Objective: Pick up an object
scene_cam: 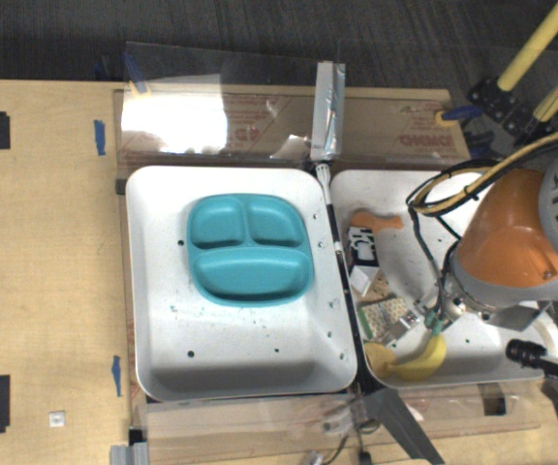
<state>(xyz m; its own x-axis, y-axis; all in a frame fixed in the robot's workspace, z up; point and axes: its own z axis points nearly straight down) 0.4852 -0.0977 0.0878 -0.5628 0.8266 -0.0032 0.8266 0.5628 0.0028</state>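
Bright overhead light; glare on plastic sheet (177, 114).

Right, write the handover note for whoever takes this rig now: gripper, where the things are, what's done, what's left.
Gripper: low in the right bin, over the clutter near the bin's front left corner; whether it grips anything cannot be made out.
Things: a banana lies at the right bin's front edge, just below the gripper. A patterned packet and a black-and-white item lie along the bin's left side, an orange piece toward the back.
The left bin holds a teal divided plate.
Done: arm is down at the pile.
Left: nothing is seen lifted; secure an object and raise it.
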